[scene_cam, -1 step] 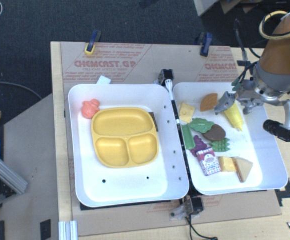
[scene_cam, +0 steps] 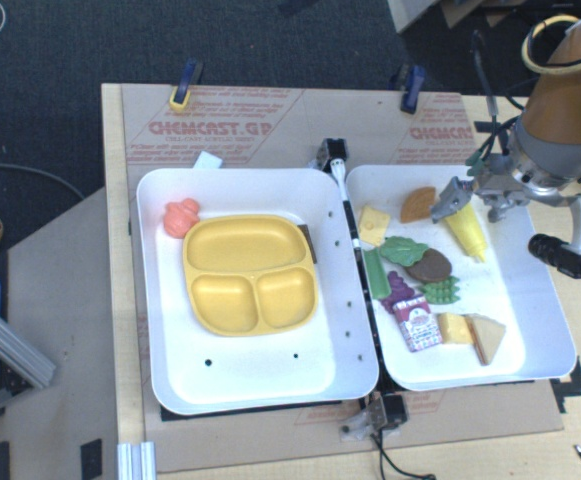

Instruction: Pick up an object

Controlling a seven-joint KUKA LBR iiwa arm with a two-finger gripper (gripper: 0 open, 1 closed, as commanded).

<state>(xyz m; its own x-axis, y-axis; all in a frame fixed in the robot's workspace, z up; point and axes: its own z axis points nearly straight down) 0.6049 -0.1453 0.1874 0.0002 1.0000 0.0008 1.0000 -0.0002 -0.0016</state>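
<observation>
**Gripper low over the right bin, nothing held**

Plainly, the arm [scene_cam: 560,118] leans in from the right so that its gripper [scene_cam: 462,200] sits low over the far part of the right bin [scene_cam: 540,343], where the pickable toys are crowded. Whether the gripper is parted or closed cannot be told from this slant, and no object is seen caught in it.

Just beside it lie a yellow corn cob [scene_cam: 468,230] and a brown bread roll [scene_cam: 419,204], the likeliest targets simply because they are nearest. Further toward the near rim sit a pale cheese block [scene_cam: 374,224], green leaves [scene_cam: 402,249], a brown patty [scene_cam: 431,266], purple grapes [scene_cam: 398,289], a small carton [scene_cam: 418,326] and a sandwich wedge [scene_cam: 486,337], packed close, some touching.

The left bin [scene_cam: 260,378] carries a yellow divided plate [scene_cam: 250,273], with a pink toy [scene_cam: 180,217] beside its far corner. Both are well away from the gripper, so the pick looks aimed at the right-hand heap; the grasp seems not yet made.
</observation>
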